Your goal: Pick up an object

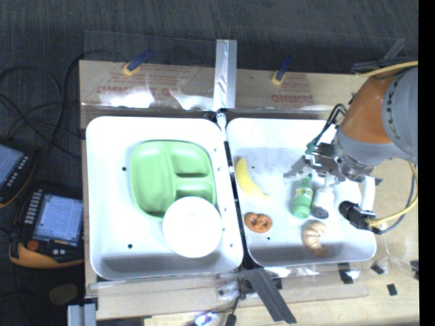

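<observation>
Reaches in from the right over the right bin (272, 255), grey arm (380, 124) with orange band bent down toward the bin's right half. Gripper (314, 182) sits low above a green bottle (302, 200); whether open or closed, cannot tell. Bottle lies just below the gripper, long axis roughly vertical in the view, cap end toward the near rim, beside a white bottle (322, 201) just to its right. Banana (246, 178) near the bin's left wall, long axis slanting down-right. Pretzel (257, 221) and a tan bread roll (314, 234) close to the near rim. Bare floor in the bin's upper middle. Left bin (109, 202) carries a green divided tray (170, 175) and a white plate (193, 226) overlapping it.
</observation>
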`<state>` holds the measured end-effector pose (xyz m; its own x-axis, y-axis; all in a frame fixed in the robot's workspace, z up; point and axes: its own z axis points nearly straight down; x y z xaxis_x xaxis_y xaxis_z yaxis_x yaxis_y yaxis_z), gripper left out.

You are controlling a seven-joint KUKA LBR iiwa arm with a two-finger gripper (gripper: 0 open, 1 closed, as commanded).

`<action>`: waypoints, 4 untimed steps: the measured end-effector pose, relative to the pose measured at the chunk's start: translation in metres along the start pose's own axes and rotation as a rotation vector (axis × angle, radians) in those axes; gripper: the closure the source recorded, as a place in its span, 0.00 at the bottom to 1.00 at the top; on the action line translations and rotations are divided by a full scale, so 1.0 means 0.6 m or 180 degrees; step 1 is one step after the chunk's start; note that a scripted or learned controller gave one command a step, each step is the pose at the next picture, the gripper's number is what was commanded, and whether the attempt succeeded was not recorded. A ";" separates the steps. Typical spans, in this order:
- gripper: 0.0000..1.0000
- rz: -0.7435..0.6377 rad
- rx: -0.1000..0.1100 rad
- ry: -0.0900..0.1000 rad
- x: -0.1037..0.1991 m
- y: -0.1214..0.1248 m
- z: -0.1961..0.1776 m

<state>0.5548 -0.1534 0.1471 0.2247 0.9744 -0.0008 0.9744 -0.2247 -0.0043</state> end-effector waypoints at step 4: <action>0.00 -0.1771 -0.0008 -0.0010 -0.080 0.109 0.019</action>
<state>0.6076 -0.2149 0.1355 -0.3238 0.9461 -0.0019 0.9461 0.3238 -0.0025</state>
